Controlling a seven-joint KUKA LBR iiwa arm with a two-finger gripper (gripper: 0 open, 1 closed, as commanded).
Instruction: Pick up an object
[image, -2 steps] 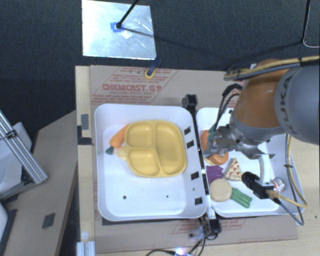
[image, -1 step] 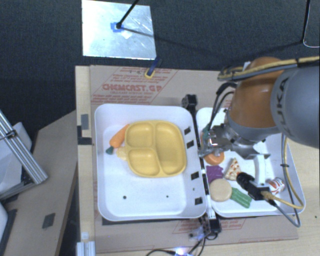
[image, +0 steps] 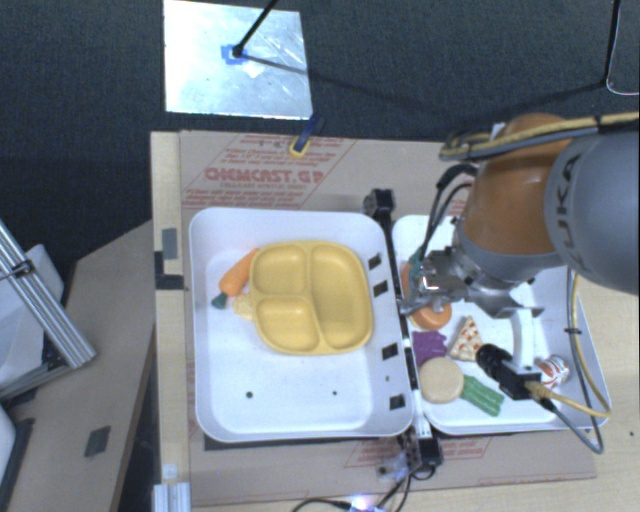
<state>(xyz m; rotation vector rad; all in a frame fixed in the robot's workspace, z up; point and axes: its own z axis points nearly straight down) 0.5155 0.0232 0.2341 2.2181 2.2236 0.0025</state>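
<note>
step: we're on approach, no pick yet | gripper (image: 432, 290) over right white bin (image: 575, 405), above round orange toy slice (image: 432, 318) | grip state: can't tell | next: we'd descend, clamp, lift

Even, fairly bright overhead light. The shiny square metal plate (image: 238, 58) at far left glares pale. The two shallow white plastic bins (image: 300, 415) look washed out, shadows faint. The picture is slightly soft and grainy throughout.
</note>
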